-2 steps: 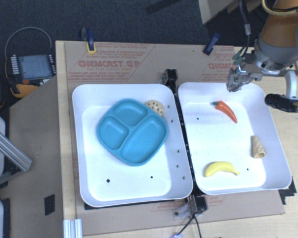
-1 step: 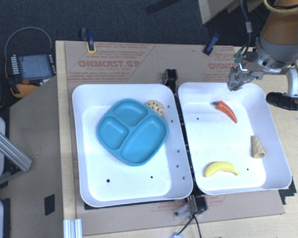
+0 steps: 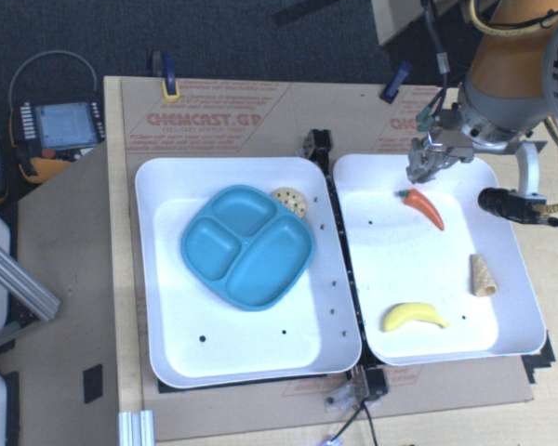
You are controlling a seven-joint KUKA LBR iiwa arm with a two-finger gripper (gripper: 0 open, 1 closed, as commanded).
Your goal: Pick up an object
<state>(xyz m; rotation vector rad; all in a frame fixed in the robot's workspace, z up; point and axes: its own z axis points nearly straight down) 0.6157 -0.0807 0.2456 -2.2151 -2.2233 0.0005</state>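
Two glossy white bins (image 3: 158,249); tapered orange chili (image 3: 423,207) under jaws (image 3: 426,170), whose spread cannot be told.

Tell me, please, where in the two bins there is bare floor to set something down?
Left bin: a bare strip along the near edge, below the blue plate. Right bin: the middle, between the carrot, banana and beige roll. Crowded: around the plate and cookie, and the far corner under the gripper.

Overhead, slanted down on both bins (image 3: 158,277)
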